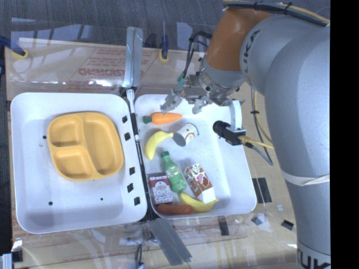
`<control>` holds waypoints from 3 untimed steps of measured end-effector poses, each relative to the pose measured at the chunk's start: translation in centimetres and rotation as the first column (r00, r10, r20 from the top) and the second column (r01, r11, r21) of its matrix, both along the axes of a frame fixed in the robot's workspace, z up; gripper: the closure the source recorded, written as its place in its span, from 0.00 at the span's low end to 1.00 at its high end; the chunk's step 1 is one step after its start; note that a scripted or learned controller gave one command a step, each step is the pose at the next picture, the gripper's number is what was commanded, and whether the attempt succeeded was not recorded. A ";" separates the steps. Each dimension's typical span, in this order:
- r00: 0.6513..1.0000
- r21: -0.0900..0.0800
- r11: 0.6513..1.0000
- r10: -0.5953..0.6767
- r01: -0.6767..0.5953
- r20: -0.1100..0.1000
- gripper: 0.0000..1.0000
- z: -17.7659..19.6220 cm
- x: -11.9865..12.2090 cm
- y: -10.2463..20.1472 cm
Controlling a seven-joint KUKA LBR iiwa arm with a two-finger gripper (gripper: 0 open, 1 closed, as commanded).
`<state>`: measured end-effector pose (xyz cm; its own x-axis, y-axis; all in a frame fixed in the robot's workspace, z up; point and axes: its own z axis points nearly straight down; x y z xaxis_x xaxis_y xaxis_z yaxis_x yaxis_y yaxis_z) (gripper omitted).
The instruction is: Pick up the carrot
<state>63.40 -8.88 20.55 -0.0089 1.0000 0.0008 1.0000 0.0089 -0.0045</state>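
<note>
Arm poised above the right bin point(242, 167), gripper point(184, 101) hanging over the bin's far end with its two fingers spread apart and nothing between them.

The carrot point(165, 118) lies on the bin floor at about 7 o'clock from the gripper, just beside the fingertips and near the bin's far left corner. A banana point(155, 143) lies at 6 o'clock from the carrot, a small cup point(187, 133) at 4 o'clock. A green bottle point(173, 172) lies farther down. The left bin point(25, 150) holds a yellow divided plate point(84, 145).
</note>
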 end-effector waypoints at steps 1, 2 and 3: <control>0.970 -0.002 0.970 0.242 -0.242 0.005 0.00 -1.3 2.3 1.3; 0.883 0.001 0.883 0.469 -0.469 0.001 0.00 -1.4 0.6 1.4; 0.836 0.001 0.836 0.548 -0.548 0.002 0.00 -11.4 2.3 -1.2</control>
<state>65.66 -10.06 9.19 -0.5555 0.8315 0.0021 0.8315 0.5555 -0.0030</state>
